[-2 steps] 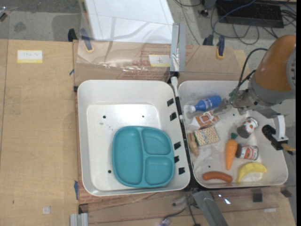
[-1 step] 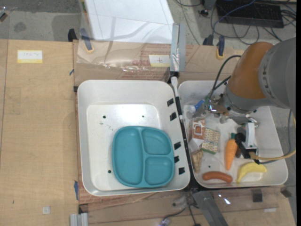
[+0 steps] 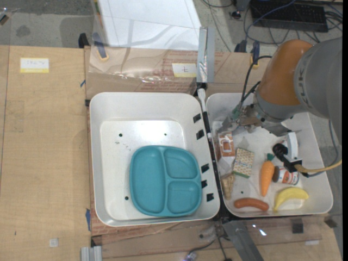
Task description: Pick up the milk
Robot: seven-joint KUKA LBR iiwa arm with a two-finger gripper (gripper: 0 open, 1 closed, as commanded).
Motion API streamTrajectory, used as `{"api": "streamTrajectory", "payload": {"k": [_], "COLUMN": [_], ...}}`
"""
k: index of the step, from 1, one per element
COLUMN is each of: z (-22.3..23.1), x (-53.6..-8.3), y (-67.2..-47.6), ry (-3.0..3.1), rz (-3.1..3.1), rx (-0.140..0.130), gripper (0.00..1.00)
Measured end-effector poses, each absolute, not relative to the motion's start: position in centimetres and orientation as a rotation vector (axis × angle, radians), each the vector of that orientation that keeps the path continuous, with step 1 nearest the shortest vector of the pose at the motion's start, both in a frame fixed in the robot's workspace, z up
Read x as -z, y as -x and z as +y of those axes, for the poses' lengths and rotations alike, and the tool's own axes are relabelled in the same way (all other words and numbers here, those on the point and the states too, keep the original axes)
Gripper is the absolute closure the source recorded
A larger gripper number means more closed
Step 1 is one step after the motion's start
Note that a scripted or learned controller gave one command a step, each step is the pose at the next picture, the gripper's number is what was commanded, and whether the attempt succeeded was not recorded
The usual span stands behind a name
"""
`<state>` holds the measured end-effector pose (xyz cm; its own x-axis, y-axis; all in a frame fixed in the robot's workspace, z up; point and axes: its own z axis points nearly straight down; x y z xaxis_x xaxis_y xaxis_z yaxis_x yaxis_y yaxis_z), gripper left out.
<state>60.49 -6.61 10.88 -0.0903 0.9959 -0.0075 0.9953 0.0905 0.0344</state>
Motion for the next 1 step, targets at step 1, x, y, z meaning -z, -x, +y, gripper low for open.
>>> {"api": "streamTrajectory", "payload": {"k": [1], "z": [-6.64], "x": [-10.96], "y": [-59.15], "ry": [-1.826], "rz": [2.508], "rx": [-0.031], "gripper": [0.00]}}
